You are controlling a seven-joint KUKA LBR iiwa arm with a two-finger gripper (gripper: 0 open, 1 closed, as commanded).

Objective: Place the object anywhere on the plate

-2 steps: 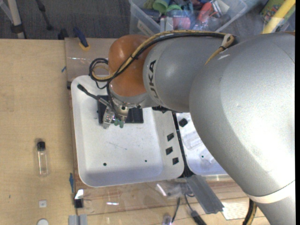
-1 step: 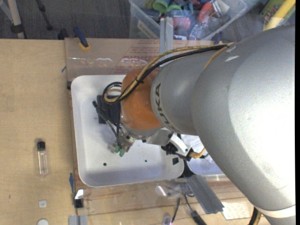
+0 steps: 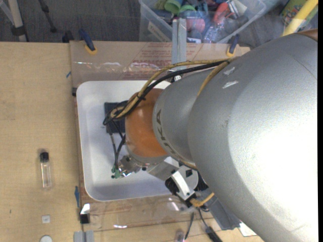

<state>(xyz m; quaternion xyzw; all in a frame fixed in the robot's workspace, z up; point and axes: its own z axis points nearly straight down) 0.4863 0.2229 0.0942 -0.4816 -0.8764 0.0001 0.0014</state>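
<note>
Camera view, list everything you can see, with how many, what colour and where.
White bin: one, white, centre-left on the bench, mostly covered by the arm.
Vial: one, clear with a dark cap, lying on the bench left of the bin.
Clear tub: one, transparent, behind the bench at the top, full of mixed coloured items.
Blue clamps: two, blue, on the bench's far edge.
Arm: one, grey with orange band, reaching over the bin from the right.

Light wooden bench (image 3: 30, 110); clear tub (image 3: 202, 9) of colourful clutter behind; dark floor (image 3: 75, 9).
</note>
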